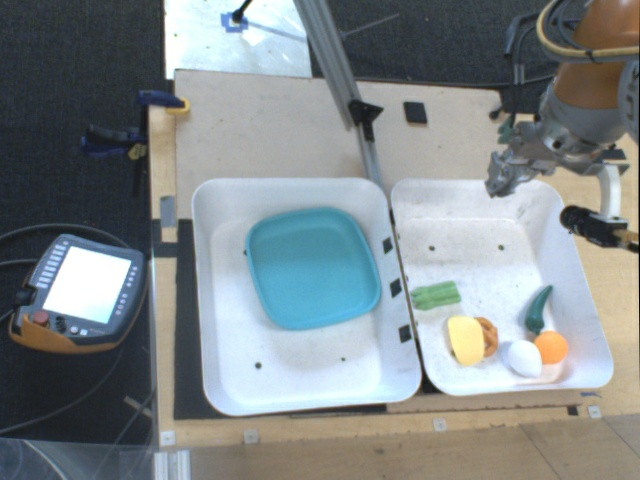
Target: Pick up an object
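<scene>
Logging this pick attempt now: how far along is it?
Done: nothing looks picked. The green block, yellow piece, white egg and orange ball lie in the right bin. In hand: the gripper hangs over that bin's far edge. Left: descend, grasp, lift.

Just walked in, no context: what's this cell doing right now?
The KUKA arm's gripper hangs over the far edge of the right bin, with nothing between its fingers. The pickable items sit at that bin's near end: a green block, a yellow piece, a white egg shape, an orange ball and a dark green pepper-like piece. The left bin holds a teal plate. No pick has been made yet.
</scene>
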